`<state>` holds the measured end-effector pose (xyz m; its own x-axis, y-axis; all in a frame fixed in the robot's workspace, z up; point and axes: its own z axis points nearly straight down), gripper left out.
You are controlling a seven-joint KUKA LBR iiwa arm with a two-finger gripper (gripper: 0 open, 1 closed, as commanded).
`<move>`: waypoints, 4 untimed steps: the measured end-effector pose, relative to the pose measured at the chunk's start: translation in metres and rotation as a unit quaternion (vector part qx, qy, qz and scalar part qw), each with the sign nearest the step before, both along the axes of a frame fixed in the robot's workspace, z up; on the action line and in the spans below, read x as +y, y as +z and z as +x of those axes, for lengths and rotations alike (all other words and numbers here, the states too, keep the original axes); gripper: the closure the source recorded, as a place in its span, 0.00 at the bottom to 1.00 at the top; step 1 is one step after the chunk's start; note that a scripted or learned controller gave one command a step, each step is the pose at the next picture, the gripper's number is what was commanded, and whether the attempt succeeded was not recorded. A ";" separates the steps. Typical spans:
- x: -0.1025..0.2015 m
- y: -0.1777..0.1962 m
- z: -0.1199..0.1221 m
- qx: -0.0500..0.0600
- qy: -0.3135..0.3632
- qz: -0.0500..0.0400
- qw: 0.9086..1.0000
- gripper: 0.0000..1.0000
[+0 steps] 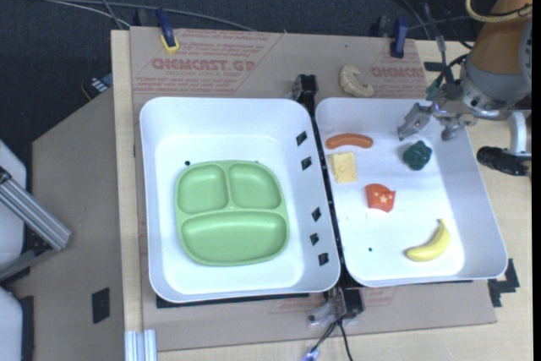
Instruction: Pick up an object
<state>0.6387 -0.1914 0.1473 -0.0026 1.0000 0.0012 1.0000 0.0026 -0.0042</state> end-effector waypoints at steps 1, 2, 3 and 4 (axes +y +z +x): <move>0.002 -0.041 0.000 0.000 0.000 0.000 1.000 0.00; 0.002 -0.027 0.001 -0.003 0.000 -0.001 1.000 1.00; 0.008 0.019 0.004 -0.005 0.000 -0.001 1.000 1.00; 0.004 0.081 0.014 -0.006 -0.001 -0.002 1.000 1.00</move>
<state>0.6524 -0.1873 0.2279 -0.0013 1.0000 -0.0028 1.0000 0.0014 0.0088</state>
